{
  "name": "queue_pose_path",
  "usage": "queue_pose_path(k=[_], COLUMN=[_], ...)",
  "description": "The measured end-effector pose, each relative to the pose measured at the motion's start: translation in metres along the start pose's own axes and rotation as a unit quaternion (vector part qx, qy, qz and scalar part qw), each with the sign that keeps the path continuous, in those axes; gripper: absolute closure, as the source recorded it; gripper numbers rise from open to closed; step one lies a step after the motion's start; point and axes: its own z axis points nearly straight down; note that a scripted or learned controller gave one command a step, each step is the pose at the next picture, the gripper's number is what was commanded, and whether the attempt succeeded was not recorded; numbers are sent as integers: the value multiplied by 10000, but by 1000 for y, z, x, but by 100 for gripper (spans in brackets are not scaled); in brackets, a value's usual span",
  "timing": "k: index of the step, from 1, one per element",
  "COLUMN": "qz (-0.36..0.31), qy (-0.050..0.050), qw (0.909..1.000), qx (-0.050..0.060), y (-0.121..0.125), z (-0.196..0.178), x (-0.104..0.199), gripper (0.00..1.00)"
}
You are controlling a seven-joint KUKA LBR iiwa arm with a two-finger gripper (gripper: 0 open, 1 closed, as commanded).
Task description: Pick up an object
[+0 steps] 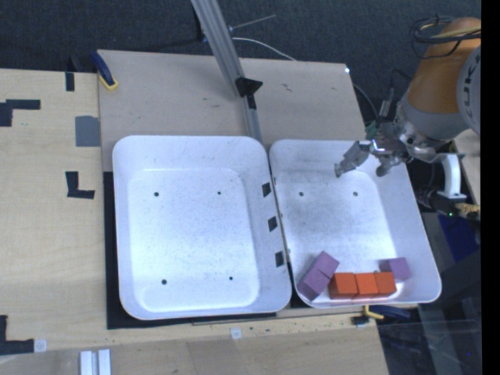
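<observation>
While the fingers (350, 159) stand spread apart with nothing between them, the gripper (365, 160) hangs over the far right part of the right bin (328, 209), touching none of the blocks. One finger points down and to the left over the bin's speckled floor; the other sits nearer the right rim. Behind them the grey wrist runs up into the arm (445, 84), with its orange band, entering from the right.

All the blocks lie well apart from the fingers, gathered along the bin's near edge. A large purple block (318, 274) sits tilted, leaning toward the near left corner. Just beside it, touching or nearly so, lies a long orange block (362, 285), flat along the near wall and showing seams like three cubes in a row. A small purple block (397, 268) rests at the orange one's right end, near the right corner.

The left bin (187, 225) lies beside the right one on the table (47, 233).
</observation>
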Motion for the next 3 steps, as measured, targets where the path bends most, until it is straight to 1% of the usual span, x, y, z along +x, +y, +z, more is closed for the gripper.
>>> queue_pose_path(k=[1,2,3], qz=[14,-3,-29], qy=[3,0,16], qw=[10000,10000,10000], qx=[27,2,18], y=[-63,-60,-86], z=[13,2,19], x=[10,11,112], gripper=[0,100,100])
